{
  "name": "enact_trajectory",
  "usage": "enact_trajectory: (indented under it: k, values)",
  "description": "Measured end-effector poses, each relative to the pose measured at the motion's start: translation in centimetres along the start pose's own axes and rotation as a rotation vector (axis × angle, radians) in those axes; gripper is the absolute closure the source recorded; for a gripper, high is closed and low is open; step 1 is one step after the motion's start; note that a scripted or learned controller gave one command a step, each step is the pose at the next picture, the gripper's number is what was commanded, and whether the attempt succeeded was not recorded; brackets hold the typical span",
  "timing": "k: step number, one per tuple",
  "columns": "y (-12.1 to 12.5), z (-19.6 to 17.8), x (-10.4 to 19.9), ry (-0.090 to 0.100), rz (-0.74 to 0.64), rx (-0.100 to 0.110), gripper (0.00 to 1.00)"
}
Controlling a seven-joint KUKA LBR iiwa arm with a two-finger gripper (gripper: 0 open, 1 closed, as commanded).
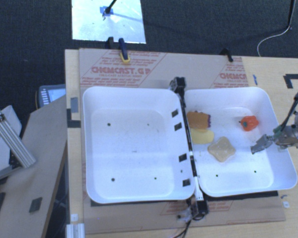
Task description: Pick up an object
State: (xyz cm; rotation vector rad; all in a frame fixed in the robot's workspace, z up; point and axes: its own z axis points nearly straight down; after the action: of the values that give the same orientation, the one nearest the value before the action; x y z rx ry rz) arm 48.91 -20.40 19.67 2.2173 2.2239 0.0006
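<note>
The right bin (268, 180) holds several small objects. An orange and brown piece (198, 119) lies against the bin's left wall, with a yellow piece (203, 137) just in front of it. A tan, lumpy, flat piece (221, 149) sits near the middle. Toward the back right is a red-orange object with a green stem (248, 123). My gripper (262, 145) reaches in low over the bin's right side, to the right of the tan piece and in front of the red-orange object. It touches neither, and nothing hangs from it.
The left bin (94, 182) stands beside the right one, joined along a clipped divider (185, 138). Both rest on a cardboard sheet (154, 68). A shiny metal plate (108, 14) lies beyond the bench, and a cable (288, 14) hangs at the upper right.
</note>
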Motion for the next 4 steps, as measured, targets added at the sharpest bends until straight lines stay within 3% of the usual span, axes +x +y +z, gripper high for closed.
enact_trajectory:
  k: [1,2,3,4]
  values:
    - [0.0,-18.9,0.3,-0.007,-0.003,-0.020,0.00]
    - [-0.1,-19.1,0.4,-0.003,-0.007,-0.008,1.00]
    - [0.0,-23.6,10.9,0.002,-0.012,-0.007,1.00]
    - [-0.1,-29.5,17.3,0.002,-0.009,-0.009,1.00]
